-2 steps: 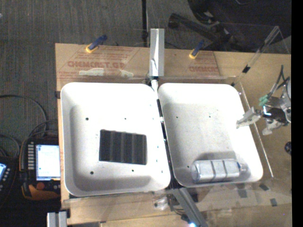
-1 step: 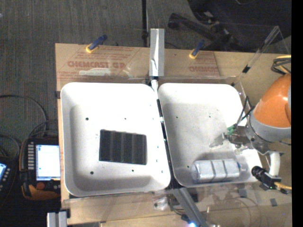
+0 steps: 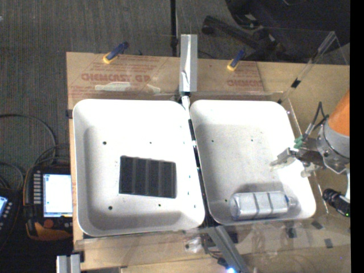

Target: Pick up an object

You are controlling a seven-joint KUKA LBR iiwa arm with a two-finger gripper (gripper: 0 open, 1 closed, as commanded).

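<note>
Down by the right bin's [image 3: 244, 115] near edge lies a silvery pack [image 3: 263, 204], apart from the gripper [image 3: 293, 159] hovering over its right edge.

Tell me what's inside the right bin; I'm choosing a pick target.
The right bin holds one silvery ribbed block near its front edge. Whatever lies beneath the block is covered.

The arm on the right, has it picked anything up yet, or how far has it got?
Nothing looks picked up yet. The dark ridged block lies in the left bin and the silvery pack lies in the right bin. The gripper is over the right bin's right edge, apart from both. Reaching, gripping and lifting remain.
</note>
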